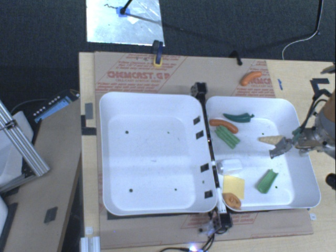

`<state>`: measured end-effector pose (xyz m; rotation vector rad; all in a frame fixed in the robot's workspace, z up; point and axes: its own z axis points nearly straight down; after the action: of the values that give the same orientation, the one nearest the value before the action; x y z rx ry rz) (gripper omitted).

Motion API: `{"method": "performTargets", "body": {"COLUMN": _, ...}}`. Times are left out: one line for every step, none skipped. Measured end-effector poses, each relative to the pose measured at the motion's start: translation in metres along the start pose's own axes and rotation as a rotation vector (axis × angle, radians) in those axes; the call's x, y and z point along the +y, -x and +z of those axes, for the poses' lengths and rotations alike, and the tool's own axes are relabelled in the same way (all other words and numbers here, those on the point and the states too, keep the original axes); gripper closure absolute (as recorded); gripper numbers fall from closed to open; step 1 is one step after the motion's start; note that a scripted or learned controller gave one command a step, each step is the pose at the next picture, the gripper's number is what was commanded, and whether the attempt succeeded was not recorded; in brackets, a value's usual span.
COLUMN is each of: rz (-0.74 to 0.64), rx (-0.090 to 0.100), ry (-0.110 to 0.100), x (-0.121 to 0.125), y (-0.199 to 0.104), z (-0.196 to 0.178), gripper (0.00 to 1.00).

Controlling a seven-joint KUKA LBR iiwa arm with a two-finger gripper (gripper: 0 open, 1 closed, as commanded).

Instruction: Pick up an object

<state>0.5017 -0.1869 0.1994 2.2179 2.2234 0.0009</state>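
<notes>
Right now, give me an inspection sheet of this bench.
Surface: bench bears left bin and right bin side by side.
Job's things: in the right bin, green pepper, sausage, ridged green piece, green block, yellow slice, tan cone.
Clutter: orange sausage on the bench behind the bins.
Gripper: gripper low over the right bin, beside the cone.
Cables: white cable on the floor.
Surroundings: shiny sheet on dark carpet.
</notes>
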Motion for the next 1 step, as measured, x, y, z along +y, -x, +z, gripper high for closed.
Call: {"method": "performTargets", "body": {"rz": -0.006, "rx": 0.001, "ry": 0.002, "x": 0.0059, "y": -0.0829, "z": 0.0961, "gripper": 0.00}}
